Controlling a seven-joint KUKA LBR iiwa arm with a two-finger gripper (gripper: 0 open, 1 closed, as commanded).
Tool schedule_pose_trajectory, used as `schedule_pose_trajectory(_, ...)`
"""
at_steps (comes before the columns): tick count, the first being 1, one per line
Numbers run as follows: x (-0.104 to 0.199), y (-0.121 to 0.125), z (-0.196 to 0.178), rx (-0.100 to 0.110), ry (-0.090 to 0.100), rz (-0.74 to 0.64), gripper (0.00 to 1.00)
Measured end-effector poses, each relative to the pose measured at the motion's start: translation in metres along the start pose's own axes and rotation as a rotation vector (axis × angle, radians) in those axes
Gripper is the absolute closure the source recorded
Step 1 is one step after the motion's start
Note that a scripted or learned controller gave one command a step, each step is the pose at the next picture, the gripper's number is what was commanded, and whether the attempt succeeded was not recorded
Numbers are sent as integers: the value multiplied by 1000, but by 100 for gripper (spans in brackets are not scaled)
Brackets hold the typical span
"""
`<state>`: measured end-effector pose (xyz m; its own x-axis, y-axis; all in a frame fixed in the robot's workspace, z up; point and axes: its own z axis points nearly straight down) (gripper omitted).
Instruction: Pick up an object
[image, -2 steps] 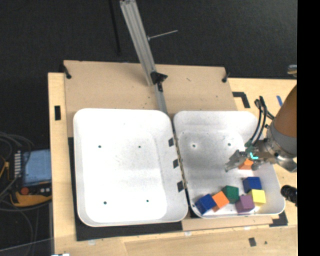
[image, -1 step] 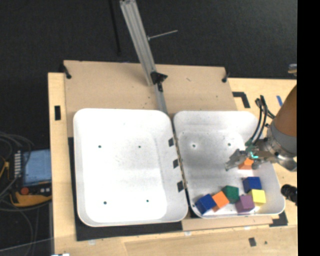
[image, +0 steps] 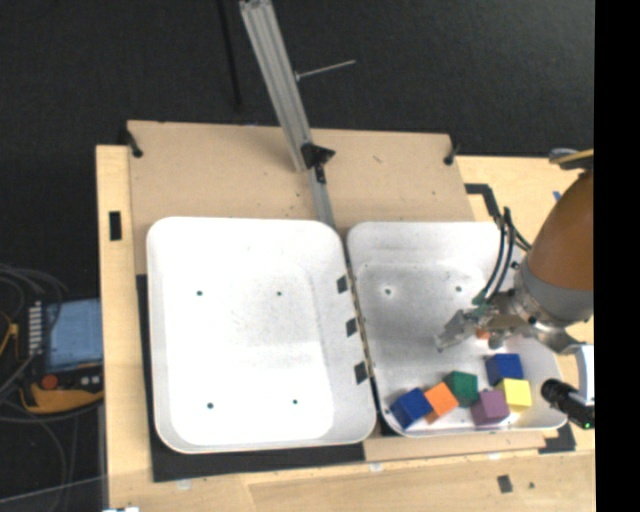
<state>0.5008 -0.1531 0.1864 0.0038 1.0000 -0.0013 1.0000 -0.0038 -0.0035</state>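
The arm reaches in from three o'clock and its gripper (image: 462, 330) hangs over the middle of the right bin (image: 420, 250), with nothing seen between its fingers. By the look of it the task is at the approach step: no object has been picked up yet.

The objects lie in a cluster along the bin's six-o'clock wall, at about five o'clock from the gripper. From left to right there are a blue cube (image: 410, 407), an orange cube (image: 441, 399), a green block (image: 463, 386), a purple cube (image: 490, 406), a yellow cube (image: 517, 392) and a second blue block (image: 504, 367). The left bin (image: 250, 320) lies at nine o'clock.

The fingers are too small and blurred to judge; whether they stand wide or narrow cannot be told.

The next move likely calls for shifting toward five o'clock, settling over one cube, and descending with room beside its neighbours, which sit close together.
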Motion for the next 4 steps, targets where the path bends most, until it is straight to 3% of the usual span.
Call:
schedule_pose_trajectory(1, 0, 8, 58, 1, 0, -1, 0)
schedule_pose_trajectory(2, -2, 9, 89, -6, -2, -1, 0)
schedule_pose_trajectory(3, -2, 10, 77, -11, 1, 7, 100)
schedule_pose_trajectory(4, 1, 18, 15, -12, 0, -8, 100)
